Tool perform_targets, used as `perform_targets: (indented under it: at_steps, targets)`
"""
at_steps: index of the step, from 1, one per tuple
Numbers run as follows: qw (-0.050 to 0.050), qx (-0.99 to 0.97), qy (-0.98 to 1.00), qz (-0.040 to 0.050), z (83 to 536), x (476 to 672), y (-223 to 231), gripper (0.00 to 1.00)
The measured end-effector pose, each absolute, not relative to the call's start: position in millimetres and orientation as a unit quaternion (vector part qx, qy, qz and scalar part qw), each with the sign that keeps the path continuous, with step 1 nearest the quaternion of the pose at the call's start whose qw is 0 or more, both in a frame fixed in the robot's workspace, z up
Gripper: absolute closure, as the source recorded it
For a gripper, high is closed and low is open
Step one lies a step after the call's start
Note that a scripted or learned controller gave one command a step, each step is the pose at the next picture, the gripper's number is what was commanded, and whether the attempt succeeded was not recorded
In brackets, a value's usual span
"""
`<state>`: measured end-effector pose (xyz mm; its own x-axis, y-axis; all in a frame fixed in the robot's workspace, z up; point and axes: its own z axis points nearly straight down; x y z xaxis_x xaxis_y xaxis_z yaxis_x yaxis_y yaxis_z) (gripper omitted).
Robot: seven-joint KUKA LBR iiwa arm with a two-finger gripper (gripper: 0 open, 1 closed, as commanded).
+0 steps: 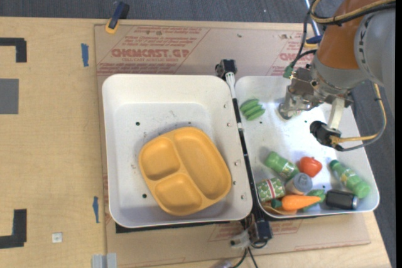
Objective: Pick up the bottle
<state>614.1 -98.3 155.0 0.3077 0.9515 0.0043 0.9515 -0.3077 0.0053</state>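
Two small green bottles lie in the right bin point(364, 154). One bottle point(280, 164) rests near the bin's middle, beside a red tomato point(309, 166). The other bottle point(350, 178) lies by the right wall. My gripper point(290, 107) hangs over the bin's far part, above bare floor, pointing down. It is well apart from both bottles, and nothing shows in its grasp. The wrist and cables hide the bin's far right corner.
A green ridged piece point(252, 109) lies left of the gripper. A carrot point(300, 202), a small can point(270, 188), a grey cap point(301, 183) and a black object point(341, 199) crowd the near edge. A yellow divided plate point(183, 169) sits in the left bin point(119, 135).
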Motion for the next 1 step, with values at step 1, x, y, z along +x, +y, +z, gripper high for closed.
perform_targets:
  at_steps: [1]
  targets:
    - [0.001, 0.809, 0.588, 0.0031, 154.8, 614.0, -98.4, 0.00]
